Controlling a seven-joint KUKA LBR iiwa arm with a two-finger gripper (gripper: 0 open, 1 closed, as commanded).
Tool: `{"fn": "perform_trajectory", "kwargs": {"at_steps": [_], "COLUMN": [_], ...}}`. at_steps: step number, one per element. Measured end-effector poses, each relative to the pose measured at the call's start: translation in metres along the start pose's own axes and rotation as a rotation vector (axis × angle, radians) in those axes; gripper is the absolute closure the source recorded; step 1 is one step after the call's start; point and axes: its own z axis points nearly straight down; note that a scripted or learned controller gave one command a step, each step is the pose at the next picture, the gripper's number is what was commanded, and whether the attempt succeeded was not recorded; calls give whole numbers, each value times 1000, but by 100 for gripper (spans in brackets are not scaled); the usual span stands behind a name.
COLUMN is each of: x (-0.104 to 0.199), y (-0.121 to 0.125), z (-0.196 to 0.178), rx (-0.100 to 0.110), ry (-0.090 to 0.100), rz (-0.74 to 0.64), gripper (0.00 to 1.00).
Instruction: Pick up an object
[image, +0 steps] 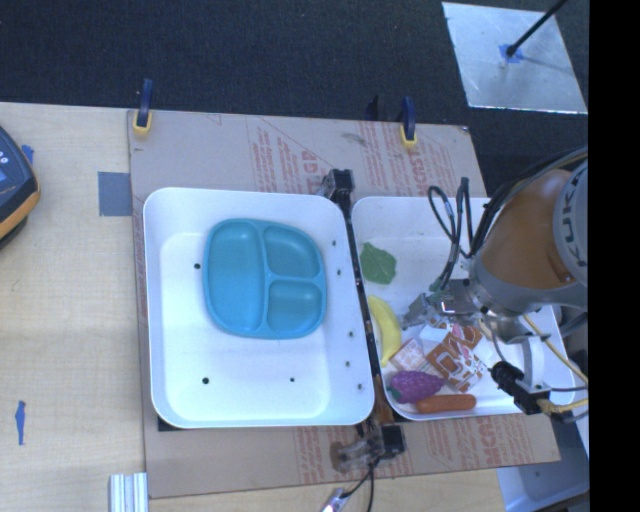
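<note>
The right bin (420, 215) holds several small items. A green leafy piece (378, 262) lies near its left wall, with a yellow banana (384, 322) below it. A purple grape bunch (415, 384) and an orange carrot (446, 404) sit at the front edge. A red and white snack packet (452, 358) lies in the middle. My gripper (436, 306) hangs low over the bin, just above the packet and right of the banana. The arm's wrist covers the bin's right part.
The left bin (170, 300) holds a blue divided plate (265, 278). A black divider (358, 300) runs between the bins. Cables loop above the gripper. A yellow and black device (12, 190) sits at the far left.
</note>
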Motion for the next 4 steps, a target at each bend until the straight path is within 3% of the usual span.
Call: {"fn": "perform_trajectory", "kwargs": {"at_steps": [1,2,3,4], "x": [-4,-24,-24,-82], "y": [85,44,44,59], "z": [19,19,9,-33], "rx": [21,23,24,21], "ry": [8,7,7,7], "rz": [4,2,2,5], "gripper": [0,0,100,100]}}
